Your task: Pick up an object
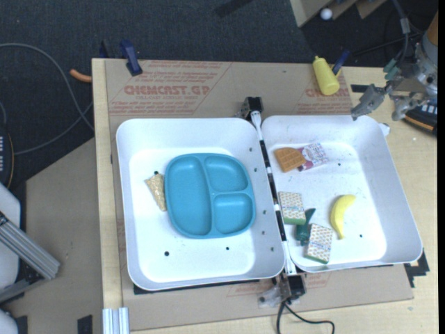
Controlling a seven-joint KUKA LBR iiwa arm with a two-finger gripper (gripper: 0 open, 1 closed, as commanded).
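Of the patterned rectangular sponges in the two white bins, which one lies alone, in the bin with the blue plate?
The tan patterned sponge in the left bin, touching the blue divided plate's left edge. The two others lie in the right bin.

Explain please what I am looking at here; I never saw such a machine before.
One camera above a bench looks down at a slant. On the bench sit two shallow white bins side by side. The left bin holds a blue divided plate and a small sponge-like block touching the plate's left edge. The right bin holds a banana, a brown snack with a packet and two patterned blocks with a dark green piece between them. At the upper right the robot arm's hand hangs over the bin's far corner, above the objects. Nothing is held in it.
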